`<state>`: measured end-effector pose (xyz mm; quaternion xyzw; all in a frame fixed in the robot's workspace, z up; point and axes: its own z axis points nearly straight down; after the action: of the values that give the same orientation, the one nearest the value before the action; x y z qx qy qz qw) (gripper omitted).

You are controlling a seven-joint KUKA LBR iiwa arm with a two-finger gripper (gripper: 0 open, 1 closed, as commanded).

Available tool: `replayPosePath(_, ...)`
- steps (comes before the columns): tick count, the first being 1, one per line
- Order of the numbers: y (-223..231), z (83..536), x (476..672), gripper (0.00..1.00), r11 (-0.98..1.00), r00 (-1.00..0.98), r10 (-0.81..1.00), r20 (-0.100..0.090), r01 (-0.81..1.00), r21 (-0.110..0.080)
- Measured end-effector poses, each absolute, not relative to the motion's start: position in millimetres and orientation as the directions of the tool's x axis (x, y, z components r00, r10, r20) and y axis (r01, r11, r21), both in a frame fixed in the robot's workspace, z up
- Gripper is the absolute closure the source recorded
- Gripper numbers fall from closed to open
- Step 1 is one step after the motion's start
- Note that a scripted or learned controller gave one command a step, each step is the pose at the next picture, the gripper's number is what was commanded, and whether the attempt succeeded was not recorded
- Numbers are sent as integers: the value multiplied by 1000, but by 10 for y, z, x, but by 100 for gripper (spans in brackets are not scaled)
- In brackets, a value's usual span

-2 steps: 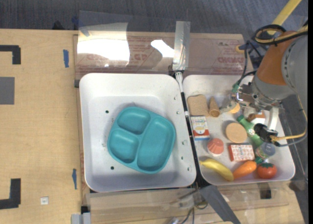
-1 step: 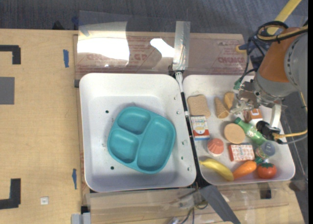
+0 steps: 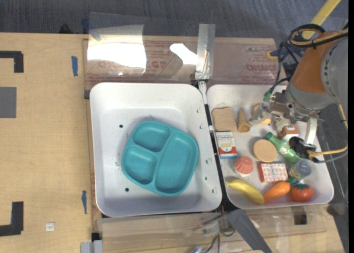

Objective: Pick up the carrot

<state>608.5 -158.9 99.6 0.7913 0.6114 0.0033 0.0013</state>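
Note:
The carrot [image 3: 277, 190] is orange and lies near the front edge of the right bin [image 3: 326, 186]. A yellow banana [image 3: 246, 191] is on its left and a red tomato [image 3: 302, 193] on its right. My gripper [image 3: 275, 110] hangs over the back right part of that bin, below the arm's orange band [image 3: 307, 78]. It is well behind the carrot and apart from it. Nothing shows held in it.
The right bin also holds a bread slice [image 3: 224, 118], a cone [image 3: 244, 120], a small carton [image 3: 225, 143], a round tan disc [image 3: 265, 150], a green bottle [image 3: 284, 146], a pink cup [image 3: 243, 165] and a red-white box [image 3: 272, 172]. A teal divided plate [image 3: 160, 158] lies in the left bin [image 3: 110, 103].

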Motion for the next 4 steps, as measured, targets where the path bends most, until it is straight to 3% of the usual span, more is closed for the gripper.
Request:
replayPosePath(1, -1327, 868, 6662, 0, -315, 315, 949, -3, 949, -4)
replayPosePath(2, -1312, 1004, 6694, 100, -312, 312, 950, -3, 950, 7)
replayPosePath(3, -1492, 920, 6157, 100, -456, 456, 890, -2, 890, -3)
replayPosePath(4, -1525, 912, 5148, 100, -212, 212, 977, 0, 977, 6)
